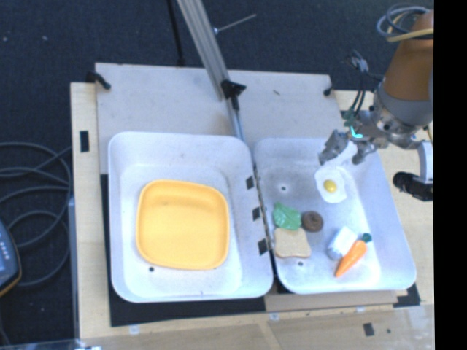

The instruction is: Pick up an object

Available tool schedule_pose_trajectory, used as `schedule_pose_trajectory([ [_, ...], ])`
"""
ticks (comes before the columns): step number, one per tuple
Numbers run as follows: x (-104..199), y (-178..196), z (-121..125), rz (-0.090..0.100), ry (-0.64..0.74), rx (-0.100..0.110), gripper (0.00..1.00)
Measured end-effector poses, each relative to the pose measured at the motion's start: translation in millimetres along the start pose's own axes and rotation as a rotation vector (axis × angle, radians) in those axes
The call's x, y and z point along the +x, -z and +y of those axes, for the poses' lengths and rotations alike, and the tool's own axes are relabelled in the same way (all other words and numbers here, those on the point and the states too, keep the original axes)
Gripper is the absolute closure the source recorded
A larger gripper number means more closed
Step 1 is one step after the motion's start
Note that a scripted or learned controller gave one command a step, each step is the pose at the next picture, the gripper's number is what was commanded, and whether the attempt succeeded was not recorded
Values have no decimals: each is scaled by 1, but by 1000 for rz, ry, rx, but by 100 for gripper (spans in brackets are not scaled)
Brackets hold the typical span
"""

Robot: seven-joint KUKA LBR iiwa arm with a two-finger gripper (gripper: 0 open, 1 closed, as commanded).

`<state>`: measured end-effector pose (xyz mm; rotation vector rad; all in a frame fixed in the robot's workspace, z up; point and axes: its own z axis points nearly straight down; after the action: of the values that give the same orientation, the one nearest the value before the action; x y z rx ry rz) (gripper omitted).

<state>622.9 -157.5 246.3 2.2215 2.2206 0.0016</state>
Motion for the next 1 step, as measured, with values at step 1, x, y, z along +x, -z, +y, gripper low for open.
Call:
schedule_pose_trajectory([
  [1, 0, 0, 0, 0, 0, 0, 0],
])
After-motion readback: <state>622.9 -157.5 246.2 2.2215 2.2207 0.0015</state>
